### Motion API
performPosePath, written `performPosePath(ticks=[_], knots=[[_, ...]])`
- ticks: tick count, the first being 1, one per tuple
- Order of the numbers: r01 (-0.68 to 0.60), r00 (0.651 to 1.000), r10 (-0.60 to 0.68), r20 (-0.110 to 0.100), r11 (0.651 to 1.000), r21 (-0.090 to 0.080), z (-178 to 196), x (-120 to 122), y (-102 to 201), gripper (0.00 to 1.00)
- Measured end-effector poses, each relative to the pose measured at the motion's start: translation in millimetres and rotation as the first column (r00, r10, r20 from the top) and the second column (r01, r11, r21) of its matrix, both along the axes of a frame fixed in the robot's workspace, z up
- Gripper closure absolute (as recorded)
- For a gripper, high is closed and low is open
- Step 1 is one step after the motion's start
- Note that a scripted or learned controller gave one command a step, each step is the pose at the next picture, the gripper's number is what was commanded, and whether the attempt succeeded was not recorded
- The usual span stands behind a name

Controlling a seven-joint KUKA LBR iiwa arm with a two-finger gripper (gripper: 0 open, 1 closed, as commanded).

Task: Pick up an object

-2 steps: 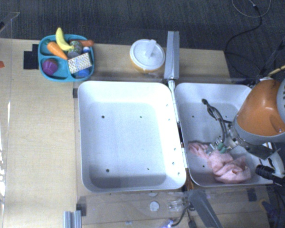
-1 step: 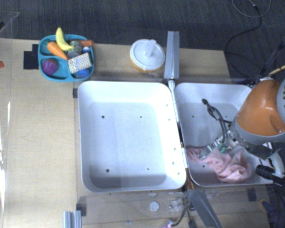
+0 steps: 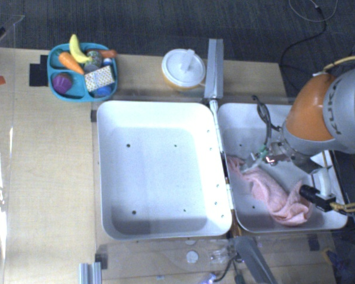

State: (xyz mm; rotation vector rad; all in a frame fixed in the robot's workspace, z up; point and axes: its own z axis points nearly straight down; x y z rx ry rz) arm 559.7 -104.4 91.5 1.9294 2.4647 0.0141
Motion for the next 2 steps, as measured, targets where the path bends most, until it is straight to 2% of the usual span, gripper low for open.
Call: performPosePath(ticks=[1,2], knots=[[-0.097,0.995,0.097,0.004,0.995,-0.004,0,-67,-7,0.0],[0.376,0.927,-0.376,-0.001,0.927,0.006,-1,-1,15,0.0]])
